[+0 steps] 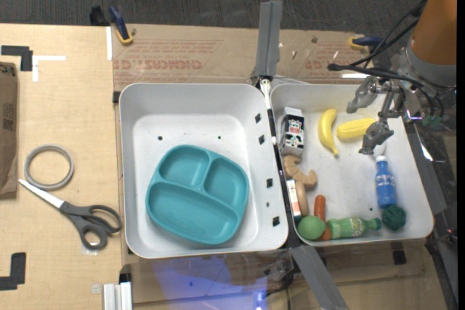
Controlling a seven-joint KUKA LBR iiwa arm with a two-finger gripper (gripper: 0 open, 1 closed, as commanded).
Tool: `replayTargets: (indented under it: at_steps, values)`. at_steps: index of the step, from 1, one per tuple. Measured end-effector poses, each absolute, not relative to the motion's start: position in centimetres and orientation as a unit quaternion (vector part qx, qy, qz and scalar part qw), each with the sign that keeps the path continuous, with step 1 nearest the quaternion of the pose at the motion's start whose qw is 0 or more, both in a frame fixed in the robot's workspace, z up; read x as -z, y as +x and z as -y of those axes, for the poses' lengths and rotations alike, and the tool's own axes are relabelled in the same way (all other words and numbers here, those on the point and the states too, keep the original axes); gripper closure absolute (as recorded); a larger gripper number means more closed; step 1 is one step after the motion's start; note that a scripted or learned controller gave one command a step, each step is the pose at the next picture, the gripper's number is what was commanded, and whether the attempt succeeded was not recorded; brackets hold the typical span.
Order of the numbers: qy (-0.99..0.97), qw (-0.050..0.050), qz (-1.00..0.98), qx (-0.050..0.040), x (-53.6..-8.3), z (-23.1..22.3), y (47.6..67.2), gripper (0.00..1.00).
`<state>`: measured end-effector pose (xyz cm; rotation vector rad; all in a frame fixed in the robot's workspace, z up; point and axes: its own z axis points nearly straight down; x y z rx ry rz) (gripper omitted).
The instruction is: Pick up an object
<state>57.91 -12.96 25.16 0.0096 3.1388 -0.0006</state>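
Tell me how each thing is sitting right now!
Teal divided plate: flat in left bin.
Banana: lying in right bin.
Blue bottle: lying down.
Green bottle: on its side.
Gripper: above the right bin, holding nothing.
Scissors: closed, on bench.

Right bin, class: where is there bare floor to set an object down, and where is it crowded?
Bare floor lies mid-bin, bordered by the banana above, the wooden pieces on the left and the blue bottle on the right. The front edge is crowded: green ball, green bottle, dark green lump. The gripper hangs by the corn.
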Motion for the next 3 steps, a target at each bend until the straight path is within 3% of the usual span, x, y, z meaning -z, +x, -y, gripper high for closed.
replayTargets:
  at_steps: [1, 2, 3]
  values:
    - [0.009, 0.001, -1.0, 0.0003, -11.7, 14.0, 62.5, 0.0]
    - [-0.006, 0.002, -1.0, 0.0004, -9.3, 16.7, 62.4, 0.0]
    - [-0.008, 0.004, -1.0, 0.0012, -10.3, 16.6, 62.6, 1.0]
